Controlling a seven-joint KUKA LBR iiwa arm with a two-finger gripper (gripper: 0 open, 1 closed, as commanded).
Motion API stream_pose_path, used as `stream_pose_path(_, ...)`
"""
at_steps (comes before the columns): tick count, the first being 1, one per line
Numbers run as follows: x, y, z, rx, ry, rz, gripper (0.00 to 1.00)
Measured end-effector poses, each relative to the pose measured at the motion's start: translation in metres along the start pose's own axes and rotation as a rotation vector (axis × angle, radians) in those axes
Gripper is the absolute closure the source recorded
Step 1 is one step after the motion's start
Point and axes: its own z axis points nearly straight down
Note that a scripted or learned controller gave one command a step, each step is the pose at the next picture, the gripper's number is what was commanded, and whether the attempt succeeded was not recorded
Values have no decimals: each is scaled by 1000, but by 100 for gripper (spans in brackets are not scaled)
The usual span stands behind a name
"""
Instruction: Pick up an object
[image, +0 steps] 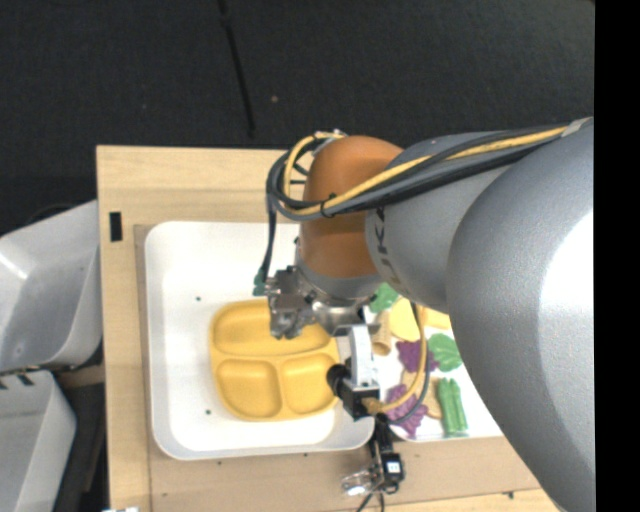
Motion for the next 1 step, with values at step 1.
stream_pose_path(1, 36, -41, -94, -18, 10, -10, 100)
